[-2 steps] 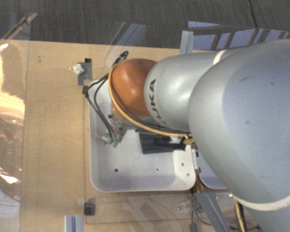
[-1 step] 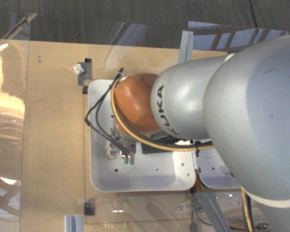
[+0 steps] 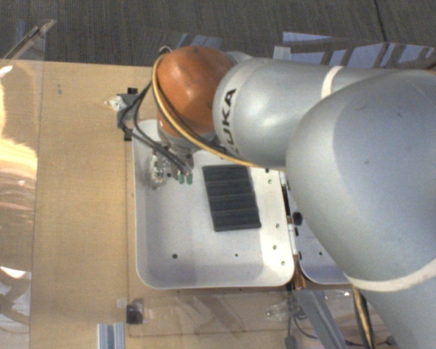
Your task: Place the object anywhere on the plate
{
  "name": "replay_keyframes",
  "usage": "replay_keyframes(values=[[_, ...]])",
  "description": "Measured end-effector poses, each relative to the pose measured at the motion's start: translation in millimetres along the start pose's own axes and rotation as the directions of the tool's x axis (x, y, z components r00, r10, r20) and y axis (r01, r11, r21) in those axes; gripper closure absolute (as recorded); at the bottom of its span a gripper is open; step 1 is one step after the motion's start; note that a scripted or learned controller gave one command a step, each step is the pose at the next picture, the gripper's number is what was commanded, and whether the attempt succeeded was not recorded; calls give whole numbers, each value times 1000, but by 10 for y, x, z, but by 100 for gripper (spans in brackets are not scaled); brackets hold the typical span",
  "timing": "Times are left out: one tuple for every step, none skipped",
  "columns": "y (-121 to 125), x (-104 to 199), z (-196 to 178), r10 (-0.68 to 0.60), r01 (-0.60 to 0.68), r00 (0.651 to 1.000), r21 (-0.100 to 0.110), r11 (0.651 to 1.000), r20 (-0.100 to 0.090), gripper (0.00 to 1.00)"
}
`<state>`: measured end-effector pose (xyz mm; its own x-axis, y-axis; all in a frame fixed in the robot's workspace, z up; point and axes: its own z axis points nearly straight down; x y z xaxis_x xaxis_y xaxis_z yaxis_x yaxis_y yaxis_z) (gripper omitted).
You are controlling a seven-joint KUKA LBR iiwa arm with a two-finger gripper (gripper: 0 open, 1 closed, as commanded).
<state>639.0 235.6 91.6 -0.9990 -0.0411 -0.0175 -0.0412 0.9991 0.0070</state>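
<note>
In the camera view, over the far left corner of the left bin [image 3: 152, 267], the gripper [image 3: 166, 167] is seen hanging below the arm's orange band [image 3: 192, 86]. The jaws are small and partly blurred at this angle; whether they are apart or together cannot be told, and nothing can be made out between them. A hint of green is noted at the gripper's lower edge, just above the bin floor.

The grey arm [image 3: 334, 122] is recorded entering from the right and covering most of the upper right of the frame, the KUKA lettering being legible on the link next to the orange band. Black cabling is seen looped at the wrist, beside the bin's far left corner.

The dark ribbed rectangular object [image 3: 231, 196] is found lying flat on the white floor of the left bin, near its middle and slightly toward the far right side, tilted a little against the bin walls. It is apart from the gripper, which lies to its left. A plate cannot be identified.

The right bin [image 3: 316, 264] is largely hidden under the arm; a strip of its near left corner is visible. Both bins rest on the pale wooden desk [image 3: 80, 195].
</note>
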Motion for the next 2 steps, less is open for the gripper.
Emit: replay_keyframes(values=[[0,-232,-576,-450,450,893,-3,893,-7,100],[13,-256,-712,-448,448,894,-5,894,5,100]])
